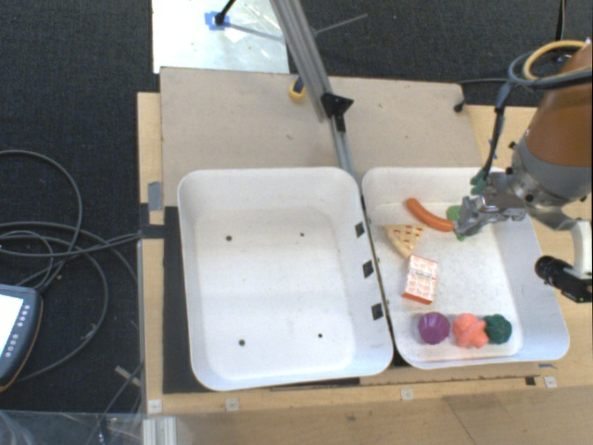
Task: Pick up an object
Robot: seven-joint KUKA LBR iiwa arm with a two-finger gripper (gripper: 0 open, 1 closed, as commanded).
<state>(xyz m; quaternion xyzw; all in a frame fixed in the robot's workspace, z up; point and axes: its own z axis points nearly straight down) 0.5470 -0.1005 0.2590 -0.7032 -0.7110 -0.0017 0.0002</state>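
Camera view puts the gripper (468, 219) low in the right bin (533, 258), near its back right part, hung from the grey arm (556, 170) with its orange band, which comes in from the right. Whether the gripper is open or closed, I cannot tell; its metal parts blur together, and nothing can be made out in its grasp. A small green thing (456, 213) shows at its left side, touching or just beside it, partly hidden.

Just left of the gripper lies an orange sausage (426, 213), slanted, its right end close to the tip. Below the sausage is a tan wedge (405, 239), and below that a red-and-white packet (421, 279), tilted. Along the front of the bin sit three things in a row: a purple piece (433, 327), an orange piece (470, 330) and a dark green piece (498, 328), the last two touching.

A black part (565, 279) juts in at the right, cut off by the frame. The left bin (199, 276) stands beside the right one, their rims meeting with black clips along the join. A grey pole (301, 40) slants down over the desk (241, 109) to the bins' back edge. Cables (65, 239) loop on the dark floor at left, beside a tablet (14, 327) cut off by the edge.
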